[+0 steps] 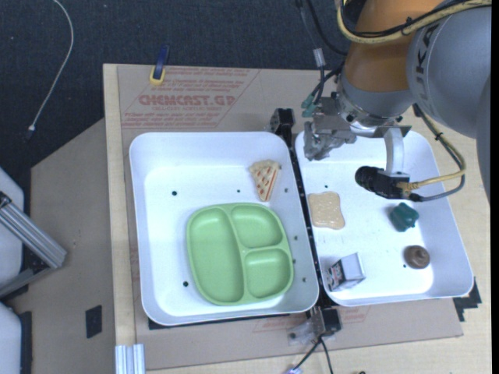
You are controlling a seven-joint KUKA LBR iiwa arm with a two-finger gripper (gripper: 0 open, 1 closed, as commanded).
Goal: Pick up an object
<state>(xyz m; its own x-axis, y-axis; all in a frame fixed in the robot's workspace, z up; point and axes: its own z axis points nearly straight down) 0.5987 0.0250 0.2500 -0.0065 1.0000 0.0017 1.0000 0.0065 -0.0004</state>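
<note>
Dark carpet all around a cardboard-topped bench (195,100), with two shallow white bins side by side on it. Left bin (156,170) has a green divided plate (238,252) sitting toward its near half, plus a toy sandwich wedge (265,179) just beside the shared wall, so the far-left corner is wide open. Right bin (437,279) is busier: a tan toast slice (326,210) near the divider, a teal lump (404,216), a brown donut-ish piece (416,257) near the right rim, and a small grey box (345,271) tilted by the near edge. The arm's gripper (320,142) hangs over the right bin's far-left corner, beyond the toast, nothing between its fingers that I can see; can't tell how wide they're set. The middle of that bin is pretty roomy.
</note>
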